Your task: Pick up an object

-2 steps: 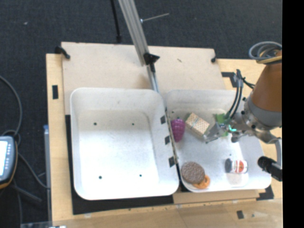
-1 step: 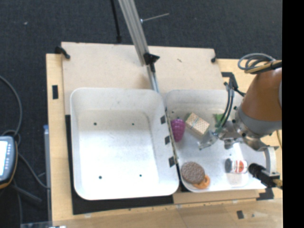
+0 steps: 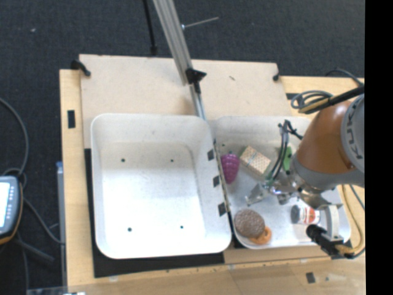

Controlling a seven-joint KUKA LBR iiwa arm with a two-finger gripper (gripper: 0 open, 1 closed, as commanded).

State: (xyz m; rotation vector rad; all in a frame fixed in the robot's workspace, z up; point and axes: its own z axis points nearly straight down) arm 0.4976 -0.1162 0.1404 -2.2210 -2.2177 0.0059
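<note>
**Operator:** Currently I have the arm [image 3: 328, 146] reaching into the right bin [image 3: 245, 128] from its right side. The gripper [image 3: 270, 189] sits low near the middle of that bin. I judge the step in hand to be the approach; no object is secured yet, as far as I can see.

**Supervisor:** State of the fingers?

**Operator:** I cannot tell. The wrist covers most of the mechanism, and only some grey metal parts show beside it. Nothing is visibly held.

**Supervisor:** Locate the candidate objects relative to the gripper.

**Operator:** A tan waffle-textured block [image 3: 255, 160] lies just beyond the gripper, toward the bin's far wall. A purple object [image 3: 229, 166] lies to the gripper's left, against the divider wall shared with the left bin [image 3: 153, 183]. A brown round object [image 3: 248, 222] rests near the front rim, below and left of the gripper, with a small orange piece [image 3: 264, 236] touching it. A small white and red item [image 3: 305, 214] lies below the gripper, on its right.

**Supervisor:** Requirement for the next move?

**Operator:** In my judgement: centre over one object, most likely the tan block as it is nearest, descend until the fingers straddle it, close, then lift and confirm it stays between them.
</note>
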